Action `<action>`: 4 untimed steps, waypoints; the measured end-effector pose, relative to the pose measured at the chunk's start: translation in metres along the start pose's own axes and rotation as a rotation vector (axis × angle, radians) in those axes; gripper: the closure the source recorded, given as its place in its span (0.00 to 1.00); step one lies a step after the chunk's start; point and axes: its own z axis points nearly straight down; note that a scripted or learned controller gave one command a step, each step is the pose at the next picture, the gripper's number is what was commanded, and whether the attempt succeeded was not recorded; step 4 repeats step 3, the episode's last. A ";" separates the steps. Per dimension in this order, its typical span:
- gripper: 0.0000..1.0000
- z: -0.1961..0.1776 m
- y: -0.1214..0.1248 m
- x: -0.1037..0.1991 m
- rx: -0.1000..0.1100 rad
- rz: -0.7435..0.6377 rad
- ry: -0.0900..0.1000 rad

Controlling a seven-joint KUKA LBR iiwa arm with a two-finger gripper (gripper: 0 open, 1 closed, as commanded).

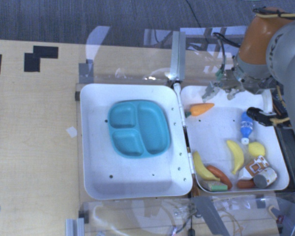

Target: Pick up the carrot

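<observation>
The carrot (202, 109), orange with a green stub at its left end, lies in the far left corner of the right bin (221, 132), close to the divider. My gripper (221, 92) hangs just above and to the right of it, near the bin's far wall. Its fingers (210, 90) are spread open and nothing sits between them. The carrot is apart from the gripper.
A blue divided plate (138, 128) rests in the left bin (96, 146). The right bin also holds a blue bottle (246, 126), two bananas (235, 155), a lemon (256, 149), a sausage (219, 175), a small carton (256, 166) and a can (263, 178) near the front.
</observation>
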 end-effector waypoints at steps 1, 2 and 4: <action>0.00 0.058 -0.010 0.019 -0.005 -0.200 -0.002; 1.00 0.045 -0.008 0.020 -0.007 -0.203 -0.001; 1.00 -0.042 0.006 0.050 -0.001 0.034 0.000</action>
